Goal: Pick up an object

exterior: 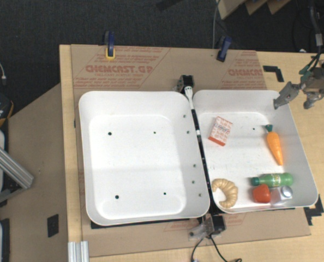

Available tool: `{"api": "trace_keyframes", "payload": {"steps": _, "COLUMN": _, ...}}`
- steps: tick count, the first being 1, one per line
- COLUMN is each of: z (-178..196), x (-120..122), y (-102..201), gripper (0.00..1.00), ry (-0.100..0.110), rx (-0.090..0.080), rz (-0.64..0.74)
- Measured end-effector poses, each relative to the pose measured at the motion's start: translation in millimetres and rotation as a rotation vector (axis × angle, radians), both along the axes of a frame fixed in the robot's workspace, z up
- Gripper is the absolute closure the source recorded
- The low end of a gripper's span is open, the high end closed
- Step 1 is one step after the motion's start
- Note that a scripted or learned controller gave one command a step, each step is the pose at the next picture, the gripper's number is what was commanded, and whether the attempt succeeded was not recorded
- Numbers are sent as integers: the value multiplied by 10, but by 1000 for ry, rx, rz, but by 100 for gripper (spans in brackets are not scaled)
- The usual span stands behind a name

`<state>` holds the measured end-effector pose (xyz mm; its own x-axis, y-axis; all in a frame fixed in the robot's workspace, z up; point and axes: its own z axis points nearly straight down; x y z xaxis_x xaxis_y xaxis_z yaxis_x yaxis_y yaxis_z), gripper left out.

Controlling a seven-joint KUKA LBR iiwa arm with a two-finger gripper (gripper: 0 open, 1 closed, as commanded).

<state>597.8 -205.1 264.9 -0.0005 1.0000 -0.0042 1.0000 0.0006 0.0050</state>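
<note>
Camera view showed the gripper (297, 96) open and empty; it should descend straight over the carrot (275, 147), fingers across it.

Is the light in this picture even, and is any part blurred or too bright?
Camera view: lighting is mostly even; the left bin shows a soft shadow band across its floor; the white bins look bright without hiding the carrot; the gripper at the right edge looks slightly blurred.

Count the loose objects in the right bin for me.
5: packet upper left, carrot right, croissant lower left, green bottle and red tomato lower right. None looks hidden.
</note>
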Motion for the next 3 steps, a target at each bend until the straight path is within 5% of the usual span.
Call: {"api": "trace_keyframes", "payload": {"steps": 3, "z": 0, "x": 0, "y": 0, "gripper": 0, "ry": 0, "rx": 0, "rz": 0}}
